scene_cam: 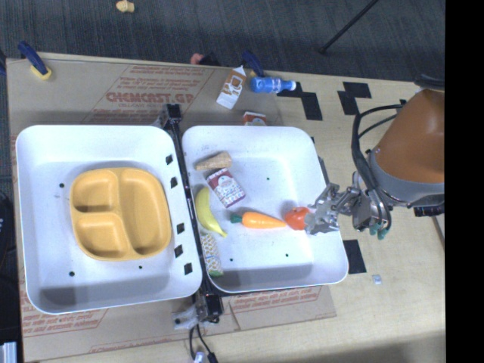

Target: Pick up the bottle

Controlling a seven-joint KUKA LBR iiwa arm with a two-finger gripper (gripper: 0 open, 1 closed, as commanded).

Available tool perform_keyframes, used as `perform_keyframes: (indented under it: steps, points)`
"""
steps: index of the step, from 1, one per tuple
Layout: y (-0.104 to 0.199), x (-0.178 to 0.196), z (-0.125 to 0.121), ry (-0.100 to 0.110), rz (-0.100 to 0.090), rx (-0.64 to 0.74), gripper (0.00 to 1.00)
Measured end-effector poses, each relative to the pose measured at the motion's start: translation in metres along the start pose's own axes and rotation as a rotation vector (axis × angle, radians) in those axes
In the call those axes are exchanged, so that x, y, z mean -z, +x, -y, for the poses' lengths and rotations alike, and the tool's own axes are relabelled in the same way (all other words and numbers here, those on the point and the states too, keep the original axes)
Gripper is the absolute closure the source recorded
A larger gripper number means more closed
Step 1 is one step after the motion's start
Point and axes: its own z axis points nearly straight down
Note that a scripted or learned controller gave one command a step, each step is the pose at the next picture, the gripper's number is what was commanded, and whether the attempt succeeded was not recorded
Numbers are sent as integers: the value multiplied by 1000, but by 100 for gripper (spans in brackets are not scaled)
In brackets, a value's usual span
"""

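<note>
Blue and small, the bottle (271,85) lies on its side on the cardboard beyond the right bin (265,138), outside both bins, so it looks out of the present reach. The gripper (321,214) sits low at that bin's right edge, just beside a red-orange piece (297,217) next to the carrot (259,220); whether its claw is spread or pressed together I cannot tell. Printing on the cardboard seems to read CHEMCAST, the rest too blurred
</note>
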Motion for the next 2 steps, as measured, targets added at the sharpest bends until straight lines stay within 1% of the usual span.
perform_keyframes:
  steps: [1, 2]
  points:
    - [0, -29, -1, -1, -3, 117, 100]
    - [0, -25, -1, -1, 0, 357, 100]
